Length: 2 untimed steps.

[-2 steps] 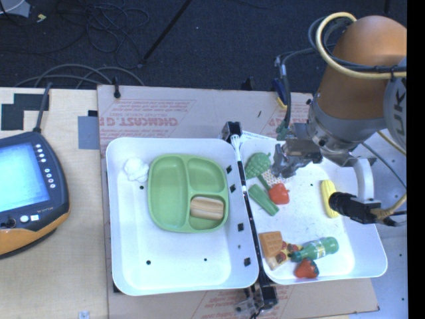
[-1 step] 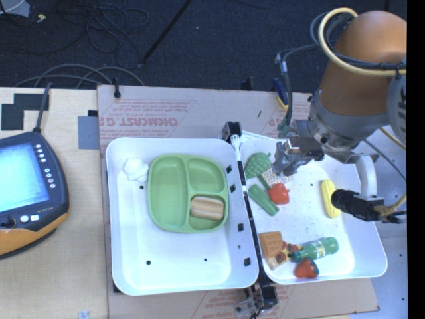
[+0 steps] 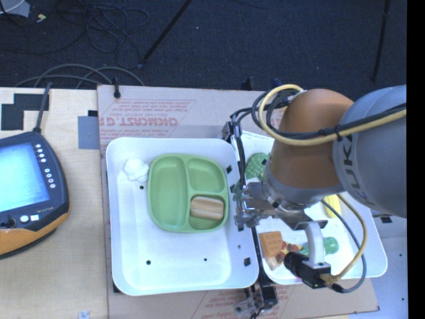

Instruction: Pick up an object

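Bench with two bins, left bin — green tray holding bread, gripper state unclear

Red print is seen on the cardboard sheet behind the left bin — it stands upside down and mirrored to the camera, and cannot be read with certainty. Part of large dark lettering — seemingly "KU" — is seen on the grey arm near its orange band.

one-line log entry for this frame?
arm: over right bin | left bin: green tray, brown block, white lump
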### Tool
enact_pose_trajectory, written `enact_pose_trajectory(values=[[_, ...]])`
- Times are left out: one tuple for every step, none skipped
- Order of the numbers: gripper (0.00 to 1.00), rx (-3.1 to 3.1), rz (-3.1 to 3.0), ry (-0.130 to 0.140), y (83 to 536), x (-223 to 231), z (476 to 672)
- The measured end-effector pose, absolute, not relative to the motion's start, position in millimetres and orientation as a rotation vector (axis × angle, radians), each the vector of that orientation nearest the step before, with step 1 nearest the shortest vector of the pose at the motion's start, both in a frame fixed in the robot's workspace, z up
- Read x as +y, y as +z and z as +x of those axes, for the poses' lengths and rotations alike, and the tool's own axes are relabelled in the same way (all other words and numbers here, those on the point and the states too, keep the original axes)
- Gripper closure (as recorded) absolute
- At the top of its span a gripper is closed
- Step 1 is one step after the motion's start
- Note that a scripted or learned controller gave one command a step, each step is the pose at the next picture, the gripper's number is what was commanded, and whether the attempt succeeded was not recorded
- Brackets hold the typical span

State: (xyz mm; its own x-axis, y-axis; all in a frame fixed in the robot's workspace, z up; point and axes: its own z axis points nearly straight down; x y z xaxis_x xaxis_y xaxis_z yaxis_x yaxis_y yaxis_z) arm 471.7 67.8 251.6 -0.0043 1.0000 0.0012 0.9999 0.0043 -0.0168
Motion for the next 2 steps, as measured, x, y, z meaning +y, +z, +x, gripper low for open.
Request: enact_pose_trajectory(values=[[1.00, -2.222, -2.218, 0.003, 279.2, 86.6, 475.5], [1.00, -2.223, -2.228, -0.009, 378.5, 39.9, 478.3]])
